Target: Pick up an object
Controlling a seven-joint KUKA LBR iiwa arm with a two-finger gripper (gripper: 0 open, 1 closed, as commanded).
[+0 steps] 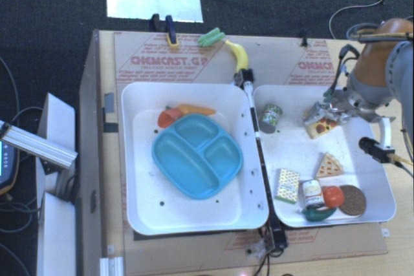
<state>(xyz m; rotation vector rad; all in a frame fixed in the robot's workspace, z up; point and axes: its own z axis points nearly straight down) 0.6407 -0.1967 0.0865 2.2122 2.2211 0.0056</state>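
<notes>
Toy pizza slice at my pincer, right bin.
I see a small tan-and-red toy pizza slice (321,127) lying tilted near the bin's back wall, directly under my pincer (321,114), apparently touching it.

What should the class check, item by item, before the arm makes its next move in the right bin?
1. Gripper is over the right bin: ok.
2. Pizza slice sits right under the gripper: ok.
3. Slice gripped: cannot tell.
4. Can stands apart from the gripper: ok.
5. Second slice lies apart, nearer the camera: ok.
6. Blue tray is in the left bin, out of the way: ok.
</notes>
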